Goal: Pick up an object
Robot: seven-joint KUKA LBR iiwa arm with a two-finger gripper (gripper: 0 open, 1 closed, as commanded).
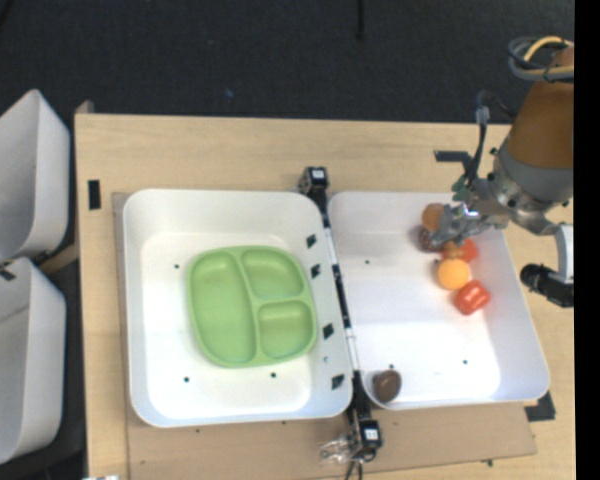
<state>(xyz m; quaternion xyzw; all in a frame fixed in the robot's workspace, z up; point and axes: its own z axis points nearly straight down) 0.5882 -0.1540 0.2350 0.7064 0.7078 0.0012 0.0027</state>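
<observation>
Two shallow white bins sat side by side on the bench, and the work was at its early stage: nothing had been lifted clear as far as the view showed. The left bin (150, 388) held a green divided plate (250, 305) lying flat near its middle. The right bin (510, 368) held the candidates for picking: a small orange ball (454, 274), a red block (471, 297) just beside it toward the near-right, a brownish round object (433, 217) near the far side, and a dark brown round piece (386, 385) alone at the near-left corner, well apart from the rest. The arm (540, 138) reached in from the right, and its gripper (458, 223) was low over the far part of the right bin, right at the brownish round object and just above the orange ball. Something reddish showed under the gripper, but it was too blurred to name. How the jaws stood could not be told; the wrist and the clutter hid the gap, and nothing could be seen held between them. Judged from this, the approach seemed made and the grasp itself was unproven; closing on one object, most likely the brownish one, and raising it out of the bin remained
</observation>
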